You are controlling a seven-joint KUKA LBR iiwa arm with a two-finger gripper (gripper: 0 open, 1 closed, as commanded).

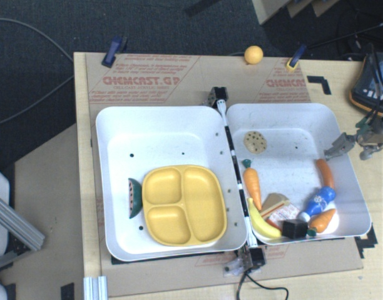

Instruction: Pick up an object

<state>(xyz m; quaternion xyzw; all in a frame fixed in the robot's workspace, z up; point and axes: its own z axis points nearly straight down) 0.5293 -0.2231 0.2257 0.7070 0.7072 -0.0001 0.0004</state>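
Note:
The right bin [285, 114] holds several toy foods: a cookie [255, 142], a carrot [252, 187], a banana [260, 224], a sandwich piece [276, 205], a sausage [325, 172], a blue bottle [320, 200], a second orange carrot [323, 219] and a black block [294, 229]. My gripper [352, 149] hangs over the right bin's right rim, above and to the right of the sausage. It is open with nothing between its fingers.
The left bin [160, 124] carries a yellow divided plate [183, 204] with a watermelon slice [134, 197] to its left. A small orange ball [253, 54] lies on the bench behind the bins, with blue clamps [112, 51] along the bench's back edge.

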